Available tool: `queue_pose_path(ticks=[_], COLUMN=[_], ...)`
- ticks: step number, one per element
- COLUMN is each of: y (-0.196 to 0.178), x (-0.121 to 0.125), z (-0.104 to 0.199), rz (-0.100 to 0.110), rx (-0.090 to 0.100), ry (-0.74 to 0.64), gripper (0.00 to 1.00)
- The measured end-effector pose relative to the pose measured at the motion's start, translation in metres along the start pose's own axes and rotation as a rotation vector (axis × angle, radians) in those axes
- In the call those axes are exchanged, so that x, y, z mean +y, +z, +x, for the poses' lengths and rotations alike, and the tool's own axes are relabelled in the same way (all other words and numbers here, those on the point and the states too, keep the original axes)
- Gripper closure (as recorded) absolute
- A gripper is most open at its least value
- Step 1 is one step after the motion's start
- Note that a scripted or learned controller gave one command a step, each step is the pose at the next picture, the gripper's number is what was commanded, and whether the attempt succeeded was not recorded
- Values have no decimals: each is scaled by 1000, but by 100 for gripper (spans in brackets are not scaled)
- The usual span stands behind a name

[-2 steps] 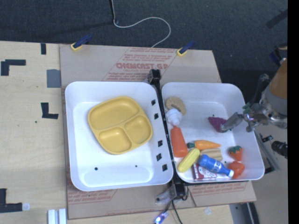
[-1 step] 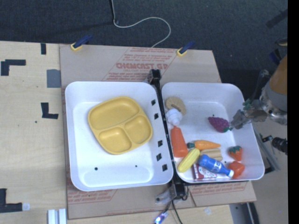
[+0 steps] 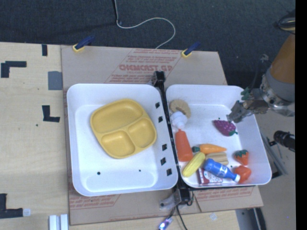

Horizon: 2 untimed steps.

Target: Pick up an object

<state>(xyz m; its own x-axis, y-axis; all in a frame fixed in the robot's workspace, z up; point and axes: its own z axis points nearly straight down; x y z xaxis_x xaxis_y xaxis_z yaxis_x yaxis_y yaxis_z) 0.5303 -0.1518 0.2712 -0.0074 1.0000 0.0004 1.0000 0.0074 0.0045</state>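
The small purple bunch of toy grapes [image 3: 224, 127] lies in the right white bin [image 3: 211, 92], toward its right wall, long axis roughly left-right; the dark jaws [image 3: 237, 113] hover just right and far of it, seemingly empty, though their spread I cannot tell

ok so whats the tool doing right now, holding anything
tool: over the right bin, just above the purple grapes; nothing seen between its fingers, and open or shut cannot be told.
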Motion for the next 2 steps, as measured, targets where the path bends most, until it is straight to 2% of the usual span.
queue_pose_path(ticks=[1, 2], y=[-79, -125], x=[-47, -45], z=[28, 95], rz=[0, 1], rx=[0, 1], ry=[4, -1], gripper=[100, 100])
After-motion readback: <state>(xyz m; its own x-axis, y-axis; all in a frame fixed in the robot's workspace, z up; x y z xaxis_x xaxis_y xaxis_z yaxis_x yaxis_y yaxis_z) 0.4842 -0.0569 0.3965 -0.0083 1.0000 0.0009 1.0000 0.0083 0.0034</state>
